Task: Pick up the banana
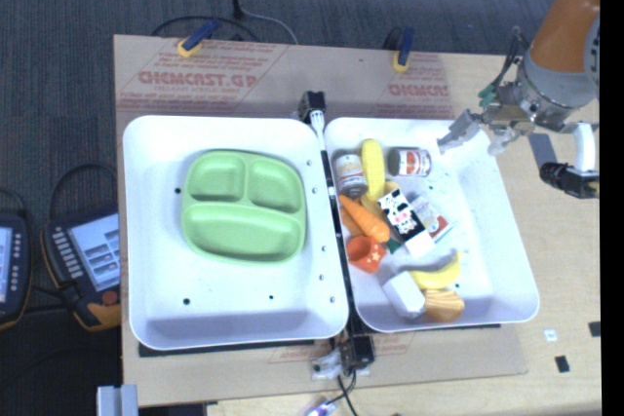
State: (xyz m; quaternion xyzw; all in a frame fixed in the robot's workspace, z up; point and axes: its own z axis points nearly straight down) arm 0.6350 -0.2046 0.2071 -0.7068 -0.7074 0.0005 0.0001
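At the near edge of the right bin [507,239], a banana [436,272] is lying between a white block [404,293] and an orange piece [444,307]. A second yellow banana [372,169] is resting farther back beside a can [350,173] and a carrot [364,218]. The gripper [473,133] is hovering over the bin's far right corner, fingers spread apart, gripping nothing. A green tray [244,207] is sitting in the left bin [156,239].
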